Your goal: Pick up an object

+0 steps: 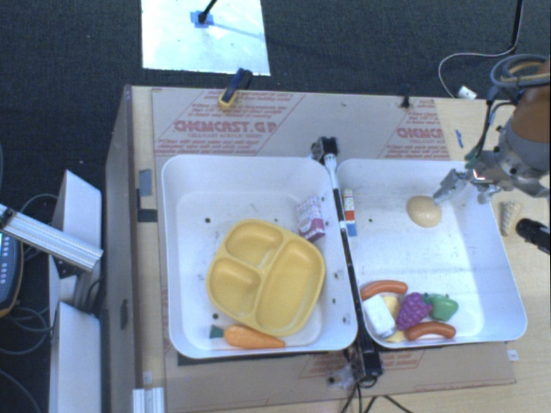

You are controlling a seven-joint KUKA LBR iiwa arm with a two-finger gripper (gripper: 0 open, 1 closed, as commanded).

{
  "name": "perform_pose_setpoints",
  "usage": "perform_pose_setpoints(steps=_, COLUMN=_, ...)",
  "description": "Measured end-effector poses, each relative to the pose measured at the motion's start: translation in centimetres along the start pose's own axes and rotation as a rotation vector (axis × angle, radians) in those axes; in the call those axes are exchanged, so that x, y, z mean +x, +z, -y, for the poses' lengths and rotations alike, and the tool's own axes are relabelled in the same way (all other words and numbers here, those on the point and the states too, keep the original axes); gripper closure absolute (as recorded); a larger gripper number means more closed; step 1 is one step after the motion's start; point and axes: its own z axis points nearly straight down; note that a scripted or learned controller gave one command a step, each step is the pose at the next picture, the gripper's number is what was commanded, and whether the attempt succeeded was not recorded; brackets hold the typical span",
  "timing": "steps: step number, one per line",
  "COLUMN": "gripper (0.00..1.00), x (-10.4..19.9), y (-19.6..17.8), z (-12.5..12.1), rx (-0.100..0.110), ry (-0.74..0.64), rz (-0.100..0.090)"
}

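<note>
A beige egg-shaped object [424, 211] lies in the right bin [482, 256]. The gripper [465, 186] hovers just beside it, fingers spread, holding nothing. A yellow divided plate [265, 276] sits in the left bin [185, 231].

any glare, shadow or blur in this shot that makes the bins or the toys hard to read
In the camera view the light is even and soft; the right bin floor looks bright but not washed out, and the pale egg-like object casts only a faint shadow. The yellow tray and carrot read clearly. The gripper at the right is slightly soft, and the heap with the purple grapes runs together.
</note>
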Motion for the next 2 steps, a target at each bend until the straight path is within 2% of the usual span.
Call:
perform_pose_setpoints(steps=1, gripper=0.00, x=3.9, y=9.3, z=-1.8, rx=0.006, ry=-0.002, rz=-0.004)
perform_pose_setpoints(steps=2, gripper=1.00, x=3.6, y=7.7, z=-1.8, rx=0.013, ry=-0.003, rz=-0.005)
